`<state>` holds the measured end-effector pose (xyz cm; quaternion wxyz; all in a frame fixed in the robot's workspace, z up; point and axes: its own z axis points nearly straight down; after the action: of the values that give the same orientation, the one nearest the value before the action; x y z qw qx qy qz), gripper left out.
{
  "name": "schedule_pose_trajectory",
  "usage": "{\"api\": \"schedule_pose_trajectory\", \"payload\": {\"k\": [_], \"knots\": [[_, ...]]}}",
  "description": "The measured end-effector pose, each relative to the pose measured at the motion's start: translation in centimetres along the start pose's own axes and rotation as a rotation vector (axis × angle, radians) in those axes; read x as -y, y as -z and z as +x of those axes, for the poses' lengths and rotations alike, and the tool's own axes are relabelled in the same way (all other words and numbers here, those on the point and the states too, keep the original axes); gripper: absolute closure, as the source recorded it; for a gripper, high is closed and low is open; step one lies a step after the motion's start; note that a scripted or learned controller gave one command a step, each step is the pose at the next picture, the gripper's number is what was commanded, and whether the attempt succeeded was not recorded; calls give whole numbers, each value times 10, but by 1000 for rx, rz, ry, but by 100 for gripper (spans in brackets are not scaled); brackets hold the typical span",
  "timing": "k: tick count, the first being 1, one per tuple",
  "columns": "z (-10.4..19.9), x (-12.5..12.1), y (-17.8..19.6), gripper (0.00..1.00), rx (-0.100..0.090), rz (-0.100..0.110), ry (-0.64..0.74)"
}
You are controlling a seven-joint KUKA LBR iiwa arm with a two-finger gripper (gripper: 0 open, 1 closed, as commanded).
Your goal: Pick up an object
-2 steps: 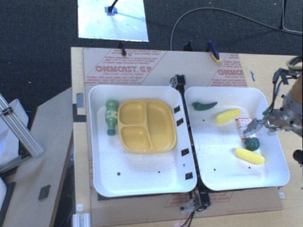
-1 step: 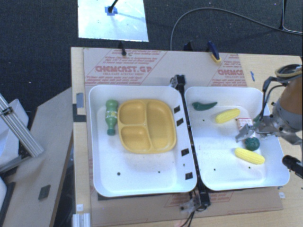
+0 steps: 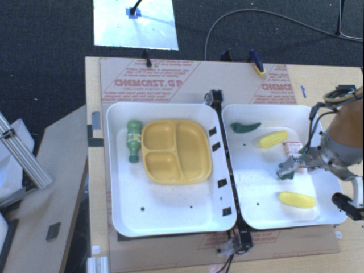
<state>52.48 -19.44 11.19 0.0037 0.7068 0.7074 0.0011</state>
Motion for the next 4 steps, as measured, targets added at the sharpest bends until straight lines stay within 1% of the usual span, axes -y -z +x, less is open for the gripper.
{"api": "schedule_pose_trajectory", "payload": {"k": [1,2,4], "knots": [[1,1,10,100,-2,4,1],[-2,3,53,100,-2,3,2],[8,-4,143,100,-2,2,4]]}}
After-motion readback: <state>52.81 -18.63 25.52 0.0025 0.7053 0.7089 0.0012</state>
